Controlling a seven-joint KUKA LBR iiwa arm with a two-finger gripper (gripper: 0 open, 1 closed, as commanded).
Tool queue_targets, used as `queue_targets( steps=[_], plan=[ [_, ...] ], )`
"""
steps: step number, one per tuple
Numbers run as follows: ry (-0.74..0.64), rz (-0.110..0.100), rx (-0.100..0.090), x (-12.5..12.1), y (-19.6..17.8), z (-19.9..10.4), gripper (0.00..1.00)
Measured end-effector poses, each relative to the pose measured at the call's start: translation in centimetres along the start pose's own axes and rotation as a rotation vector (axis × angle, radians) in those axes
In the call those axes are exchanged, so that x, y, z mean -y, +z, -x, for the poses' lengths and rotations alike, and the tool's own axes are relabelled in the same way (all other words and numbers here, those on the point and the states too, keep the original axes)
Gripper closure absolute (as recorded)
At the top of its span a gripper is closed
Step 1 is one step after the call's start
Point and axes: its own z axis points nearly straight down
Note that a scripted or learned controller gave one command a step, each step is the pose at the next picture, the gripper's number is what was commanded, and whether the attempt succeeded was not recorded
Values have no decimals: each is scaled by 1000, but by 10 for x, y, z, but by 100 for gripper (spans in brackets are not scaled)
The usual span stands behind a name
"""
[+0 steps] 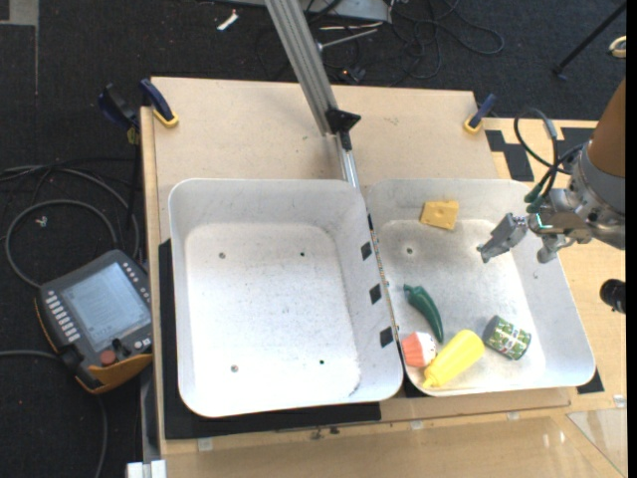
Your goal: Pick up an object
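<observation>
The right bin holds a tan cheese-like block near its back, a green pepper in the middle, a yellow piece with a small red-and-white item at the front, and a green can at the front right. My gripper hangs over the right side of this bin, fingers spread apart with nothing between them. It is to the right of the tan block and above the can in the image.
The left bin lies beside the right one, with a dark divider edge between them. A metal pole slants down to the bins' back junction. Clamps sit at the bench's back corners. A teach pendant lies off the bench at left.
</observation>
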Motion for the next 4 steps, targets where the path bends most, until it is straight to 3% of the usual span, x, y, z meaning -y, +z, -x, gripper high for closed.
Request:
queue_targets(
  steps=[1, 4],
  plan=[
    [1, 4, 1, -1, -2, 0, 0],
    [2, 1, 0, -15, 173, -3, 0]
  ],
)
